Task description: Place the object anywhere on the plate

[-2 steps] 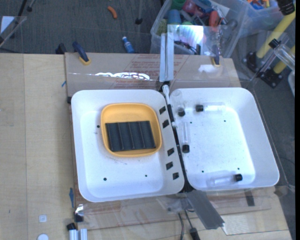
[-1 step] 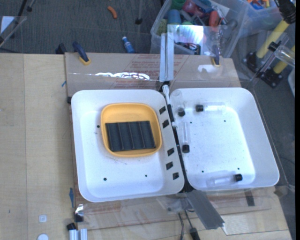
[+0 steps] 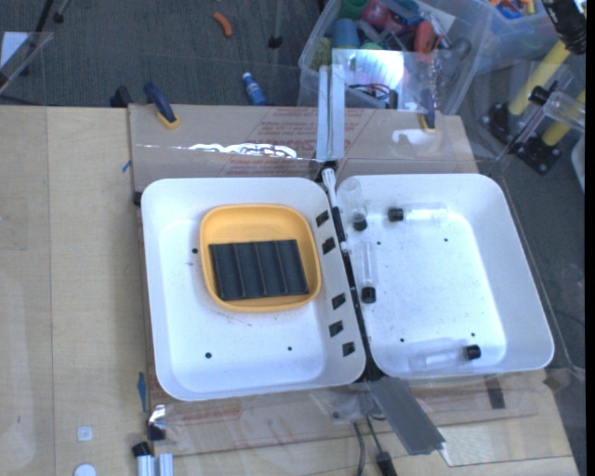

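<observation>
Near edge: flat grey metal bracket (image 3: 407, 420) lies at the front of the bench, just below the seam where the two bins meet.
Task object: dark grey ribbed rectangular block (image 3: 258, 270) lies flat on the plate, its long side running across the view and its grooves running front to back.
Plate: yellow, rounded-square shallow plastic plate (image 3: 256, 216) sits under the block, with its rim showing on all four sides.
Left bin: shallow white plastic bin (image 3: 242, 358) holds the plate in its rear half; a few small dark specks dot its floor.
Divider: row of small black clips (image 3: 327, 246) runs along the seam between the bins, just beside the plate's right edge.
Right bin: second shallow white plastic bin (image 3: 507, 279) touches the first along that seam.
Right bin contents: clear plastic tubes with black caps; one (image 3: 414, 215) lies near the rear wall, one (image 3: 446, 353) near the front wall, one (image 3: 365, 270) beside the seam.
Bench: pale wooden benchtop (image 3: 65, 279) surrounds both bins.
Behind the bins: brown cardboard panel with red print (image 3: 232, 139), a blue-handled clamp (image 3: 160, 104) at its left corner.
Background: clear plastic tub of coloured items (image 3: 409, 28) stands on the floor beyond.
Gripper state: cannot tell.
</observation>
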### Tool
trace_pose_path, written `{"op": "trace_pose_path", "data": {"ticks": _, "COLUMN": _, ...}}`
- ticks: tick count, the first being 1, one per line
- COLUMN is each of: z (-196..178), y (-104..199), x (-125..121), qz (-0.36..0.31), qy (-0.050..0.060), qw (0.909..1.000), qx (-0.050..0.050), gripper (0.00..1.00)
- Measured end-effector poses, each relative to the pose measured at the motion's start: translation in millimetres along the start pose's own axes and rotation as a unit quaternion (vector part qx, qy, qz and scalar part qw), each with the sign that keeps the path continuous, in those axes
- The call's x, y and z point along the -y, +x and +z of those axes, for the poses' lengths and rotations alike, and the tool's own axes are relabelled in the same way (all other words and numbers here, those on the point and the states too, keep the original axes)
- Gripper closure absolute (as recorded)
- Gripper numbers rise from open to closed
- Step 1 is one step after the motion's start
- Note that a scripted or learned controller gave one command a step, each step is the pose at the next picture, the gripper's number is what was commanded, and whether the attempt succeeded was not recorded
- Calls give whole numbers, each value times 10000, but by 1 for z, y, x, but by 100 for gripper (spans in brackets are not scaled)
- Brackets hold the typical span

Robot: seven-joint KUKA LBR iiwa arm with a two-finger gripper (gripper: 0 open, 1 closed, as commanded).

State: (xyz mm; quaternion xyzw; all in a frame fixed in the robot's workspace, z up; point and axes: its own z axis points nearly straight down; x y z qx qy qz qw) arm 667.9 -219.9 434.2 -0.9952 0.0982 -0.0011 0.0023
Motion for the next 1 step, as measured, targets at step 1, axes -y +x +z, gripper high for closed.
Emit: {"op": "trace_pose_path", "data": {"ticks": 1, "z": 0, "y": 0, "x": 0, "qz": -2, "qy": 1, "qw": 10000, "qx": 0, "gripper": 100}}
